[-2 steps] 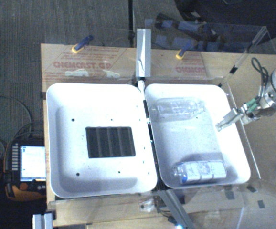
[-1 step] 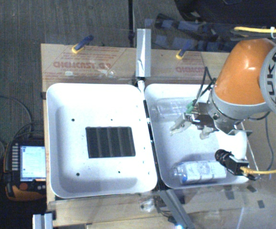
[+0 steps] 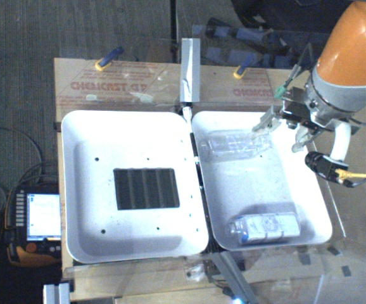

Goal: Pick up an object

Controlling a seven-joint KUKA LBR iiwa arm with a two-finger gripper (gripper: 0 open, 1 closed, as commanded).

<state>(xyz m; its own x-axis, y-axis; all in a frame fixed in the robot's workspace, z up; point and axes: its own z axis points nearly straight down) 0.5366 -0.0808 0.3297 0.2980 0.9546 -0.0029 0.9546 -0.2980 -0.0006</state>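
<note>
Three objects lie in the bins. A black ribbed rectangular pad (image 3: 146, 188) rests flat in the middle of the left bin (image 3: 82, 138). At the back of the right bin (image 3: 309, 195) lies a clear crumpled plastic bottle (image 3: 235, 144) on its side. Near the front wall is a second clear bottle (image 3: 263, 227) with a label and bluish end, also on its side. My gripper (image 3: 282, 133) hangs over the right bin's back right corner, open, with one fingertip (image 3: 263, 125) just above the crumpled bottle's right end. Nothing is between the fingers.
A metal bar (image 3: 190, 68) stands upright behind the seam between the bins. Clamps (image 3: 109, 57) hold a cardboard sheet behind them. A handheld pendant (image 3: 34, 215) lies on the floor at the left. The arm's orange band (image 3: 351, 43) looms at the upper right.
</note>
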